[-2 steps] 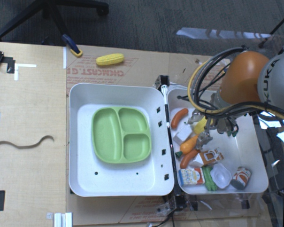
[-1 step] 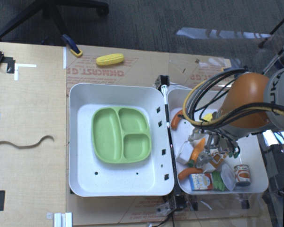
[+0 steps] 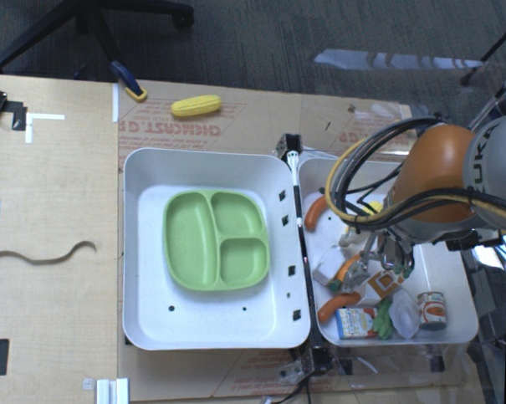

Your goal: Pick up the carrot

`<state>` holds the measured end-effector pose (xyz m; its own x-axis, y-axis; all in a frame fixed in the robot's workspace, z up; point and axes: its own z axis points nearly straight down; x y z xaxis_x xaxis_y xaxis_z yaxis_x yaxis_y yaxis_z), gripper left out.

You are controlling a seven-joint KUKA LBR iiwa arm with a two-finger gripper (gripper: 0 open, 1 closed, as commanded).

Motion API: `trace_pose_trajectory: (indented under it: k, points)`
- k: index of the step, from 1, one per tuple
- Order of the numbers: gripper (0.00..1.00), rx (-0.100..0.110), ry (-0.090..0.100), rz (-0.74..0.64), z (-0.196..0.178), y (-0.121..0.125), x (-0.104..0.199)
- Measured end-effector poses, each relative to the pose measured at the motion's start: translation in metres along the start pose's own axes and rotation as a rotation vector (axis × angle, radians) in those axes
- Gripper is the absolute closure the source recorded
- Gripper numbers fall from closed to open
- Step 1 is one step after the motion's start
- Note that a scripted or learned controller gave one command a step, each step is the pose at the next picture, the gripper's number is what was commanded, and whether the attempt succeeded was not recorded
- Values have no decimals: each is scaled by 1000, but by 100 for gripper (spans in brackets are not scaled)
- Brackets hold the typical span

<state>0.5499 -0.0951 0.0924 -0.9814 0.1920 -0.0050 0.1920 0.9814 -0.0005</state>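
- Nearest the front edge, in the right-hand shallow white bin [image 3: 461, 332], lies a clutter of toy food: a small blue-and-white carton [image 3: 354, 322], an orange sausage-like piece [image 3: 337, 304], something leafy green [image 3: 384, 318], a clear plastic cup [image 3: 405, 314] and a little red-labelled can [image 3: 432, 309].
- Just behind that clutter sits the small orange carrot with a green top [image 3: 347, 270], lying in the bin and tilted, its green end toward the divider.
- The claw [image 3: 383, 260] hangs right beside the carrot, coming down from the grey arm with its orange band [image 3: 434, 167] and looping black cables [image 3: 359, 172]. From where I stand I cannot tell how the claw is set; wrist and cables crowd it.
- I see no carrot lifted clear, so I judge the pick not yet done: the approach looks made, the grasp and lift remain.
- To the left, the other white bin [image 3: 139, 309] carries a pale green divided plate [image 3: 217, 239].
- Farther back in the right bin, a second orange piece [image 3: 316, 212] rests near the divider.
- Farthest off, on the brown cardboard-covered surface [image 3: 265, 122], lies a yellow toy corn cob [image 3: 196, 107].
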Motion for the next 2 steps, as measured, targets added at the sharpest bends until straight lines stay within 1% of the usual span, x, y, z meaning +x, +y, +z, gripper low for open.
trace_pose_trajectory:
  k: [1,2]
  points:
    - [0,2,5,380,1,-3,11]
    - [0,1,1,559,0,2,-4]
